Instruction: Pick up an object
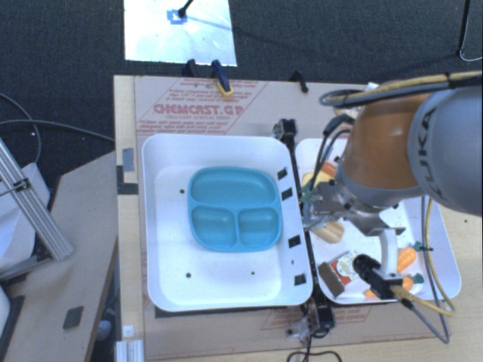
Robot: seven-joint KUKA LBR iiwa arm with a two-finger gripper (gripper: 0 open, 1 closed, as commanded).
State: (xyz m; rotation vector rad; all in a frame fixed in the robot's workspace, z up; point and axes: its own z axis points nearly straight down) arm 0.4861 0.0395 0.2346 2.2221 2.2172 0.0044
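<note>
While the grey arm with its orange band reaches over the right shallow white bin, its gripper sits low at that bin's left edge, and whether its claw is wide or narrow cannot be told from above. Just under the gripper, touching or nearly touching it, lies a pale tan bread-like piece, with a small brown-and-white packet near the bin's front-left corner and an orange carrot-shaped toy toward its front-right. In the left shallow white bin a light-blue plastic divided plate lies flat at the centre.
</note>
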